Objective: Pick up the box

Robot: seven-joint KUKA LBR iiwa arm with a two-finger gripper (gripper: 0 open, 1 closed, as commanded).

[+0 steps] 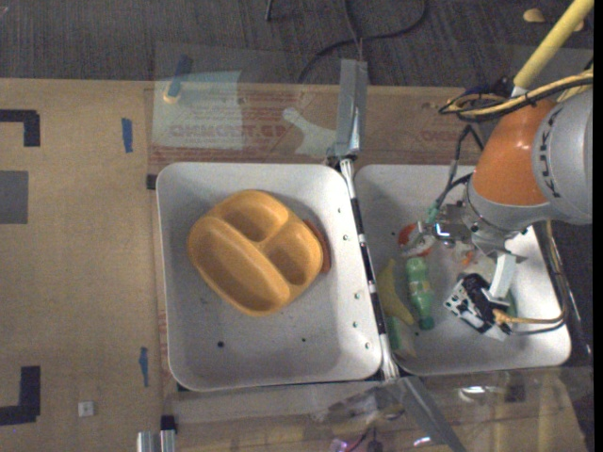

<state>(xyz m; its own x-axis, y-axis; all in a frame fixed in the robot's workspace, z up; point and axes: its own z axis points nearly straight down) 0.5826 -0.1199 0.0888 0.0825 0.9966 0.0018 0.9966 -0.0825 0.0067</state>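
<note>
My gripper [441,234] hangs over the right bin [537,347], near its middle, below the arm's orange band. A small red and white thing [411,237], possibly the box, lies right at the gripper's left side; I cannot tell whether they touch. A green bottle [420,292] lies just below it, pointing toward the bin's front. A yellow banana-shaped thing [394,295] lies along the bin's left wall beside the bottle.
The left bin [188,347] holds an orange divided plate [256,250] in its upper middle. A metal divider [363,252] separates the bins. The arm covers the right bin's upper right part.
</note>
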